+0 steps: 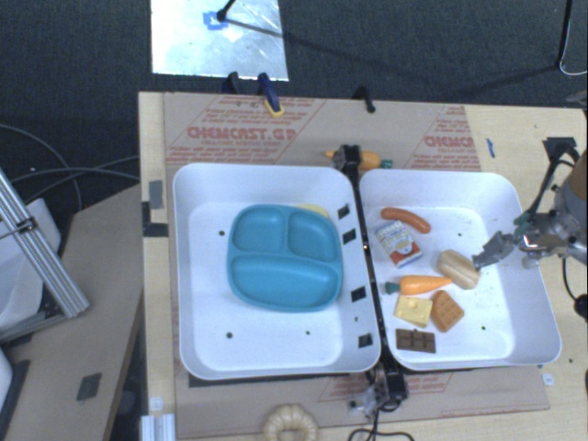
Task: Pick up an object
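Food items lie clustered in the right bin (514, 196), within reach of the gripper (487, 254), which sits low at the right end of the bread roll (457, 269); whether its jaws are released or clenched cannot be told. Carrot (424, 285), cracker (447, 311), cheese (413, 310) and sausage (405, 219) crowd nearby, and the blue divided plate (284, 255) occupies the left bin (197, 246).

Even, bright overhead light falls on the tan cardboard-covered worktop (276, 131); the two shallow white plastic bins (207, 274) nearly wash out. Shadows are faint, and the whole picture is slightly soft and grainy.
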Robot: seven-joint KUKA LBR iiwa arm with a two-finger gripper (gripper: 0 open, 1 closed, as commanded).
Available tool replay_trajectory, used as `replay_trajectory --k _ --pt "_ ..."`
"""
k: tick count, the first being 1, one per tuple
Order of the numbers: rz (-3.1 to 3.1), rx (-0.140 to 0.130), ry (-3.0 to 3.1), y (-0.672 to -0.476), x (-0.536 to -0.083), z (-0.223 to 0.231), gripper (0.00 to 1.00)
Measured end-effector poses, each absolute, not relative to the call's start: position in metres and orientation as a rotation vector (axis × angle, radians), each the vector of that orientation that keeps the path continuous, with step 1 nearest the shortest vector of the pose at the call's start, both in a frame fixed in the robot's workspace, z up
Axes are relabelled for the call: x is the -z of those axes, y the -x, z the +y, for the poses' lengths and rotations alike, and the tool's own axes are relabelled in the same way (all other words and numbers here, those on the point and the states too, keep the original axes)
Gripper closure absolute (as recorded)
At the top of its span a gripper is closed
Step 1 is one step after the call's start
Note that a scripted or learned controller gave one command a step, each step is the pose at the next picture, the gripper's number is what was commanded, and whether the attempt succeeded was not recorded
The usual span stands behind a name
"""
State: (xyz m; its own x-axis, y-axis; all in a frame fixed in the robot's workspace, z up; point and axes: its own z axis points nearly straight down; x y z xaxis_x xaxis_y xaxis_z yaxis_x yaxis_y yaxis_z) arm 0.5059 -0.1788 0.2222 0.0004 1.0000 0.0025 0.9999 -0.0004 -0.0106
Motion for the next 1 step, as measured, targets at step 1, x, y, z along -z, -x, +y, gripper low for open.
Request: replay_trajectory --k 1 --pt "-2.226 0.001 2.219 -0.5087 -0.2284 -0.1784 0.0"
